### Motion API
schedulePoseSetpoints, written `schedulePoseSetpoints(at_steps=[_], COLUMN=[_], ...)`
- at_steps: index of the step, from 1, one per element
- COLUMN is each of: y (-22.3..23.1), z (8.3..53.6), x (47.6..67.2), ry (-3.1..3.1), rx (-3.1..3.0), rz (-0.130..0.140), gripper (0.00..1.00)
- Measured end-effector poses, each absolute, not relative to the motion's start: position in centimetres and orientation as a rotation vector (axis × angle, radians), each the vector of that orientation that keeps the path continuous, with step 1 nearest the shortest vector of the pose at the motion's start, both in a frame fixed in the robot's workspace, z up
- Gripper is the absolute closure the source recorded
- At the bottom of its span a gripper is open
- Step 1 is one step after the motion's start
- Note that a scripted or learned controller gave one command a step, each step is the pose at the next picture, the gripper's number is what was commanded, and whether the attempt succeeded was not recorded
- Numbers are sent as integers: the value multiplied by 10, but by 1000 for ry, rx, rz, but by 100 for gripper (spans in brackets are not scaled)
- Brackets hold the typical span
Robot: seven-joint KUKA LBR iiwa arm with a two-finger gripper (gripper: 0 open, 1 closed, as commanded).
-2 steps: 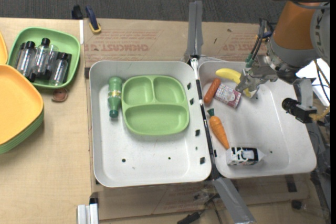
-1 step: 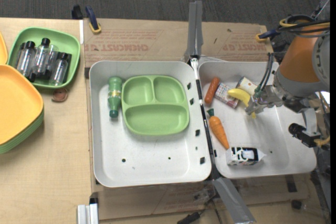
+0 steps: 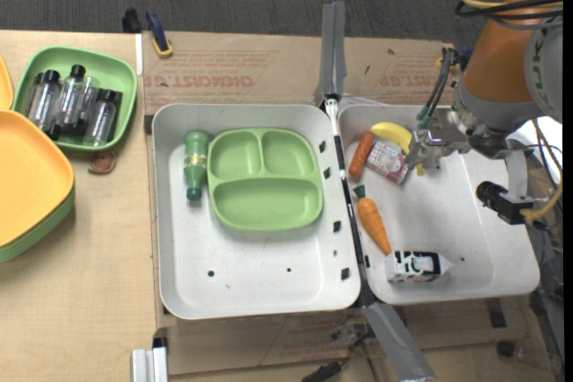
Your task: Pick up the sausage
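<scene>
Small black-and-white carton [image 3: 414,266] was seen lying at near edge of right bin [image 3: 483,273]. Carrot [image 3: 373,224] was located just beyond, beside divider. Sausage [image 3: 361,155] was located farther back, at left wall of right bin, touching pink packet [image 3: 388,160] beside banana [image 3: 392,135]. Hand [image 3: 431,141] was positioned just right of packet; finger state could not be determined. Green divided tray [image 3: 265,177] and green bottle [image 3: 194,162] were seen in left bin [image 3: 251,282].

Sausage [image 3: 360,155] hemmed (pink packet [image 3: 387,161] beside)
</scene>
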State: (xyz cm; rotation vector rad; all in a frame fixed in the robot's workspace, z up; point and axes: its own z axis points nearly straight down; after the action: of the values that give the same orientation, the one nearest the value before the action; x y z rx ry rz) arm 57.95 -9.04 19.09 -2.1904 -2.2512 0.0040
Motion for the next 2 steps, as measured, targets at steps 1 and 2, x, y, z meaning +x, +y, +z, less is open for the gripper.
schedulePoseSetpoints(at_steps=[1, 2], y=[-177, -119], z=[91, 189], x=[593, 554], ry=[-2274, -2298], rx=[-2167, -2141], rz=[4, 3], gripper=[100, 100])
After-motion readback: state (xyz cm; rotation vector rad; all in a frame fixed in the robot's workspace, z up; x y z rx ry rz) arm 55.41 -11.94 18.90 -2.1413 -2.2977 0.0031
